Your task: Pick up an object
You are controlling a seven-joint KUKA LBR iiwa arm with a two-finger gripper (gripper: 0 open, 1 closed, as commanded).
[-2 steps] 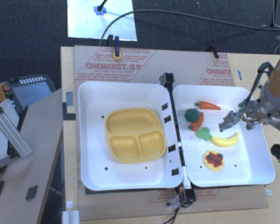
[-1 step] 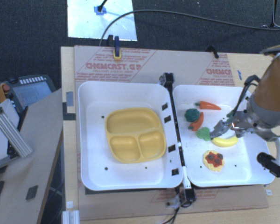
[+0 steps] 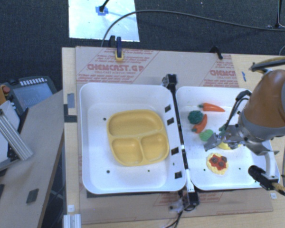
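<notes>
We see the gripper [image 3: 213,143] low in the right bin [image 3: 194,177], right of centre frame, touching a green toy [image 3: 206,135]; we cannot tell its state. The yellow tray [image 3: 135,137] sits in the left bin [image 3: 95,141].

Premises presenting as robotics lab: grey-and-orange industrial arm [image 3: 270,106] reaching over bench [image 3: 69,141] bearing two white bins [image 3: 92,127], teach pendant [image 3: 28,96] lying at left, cables [image 3: 133,15] trailing across dark carpet [image 3: 28,32], aluminium extrusion [image 3: 9,132] showing.
</notes>
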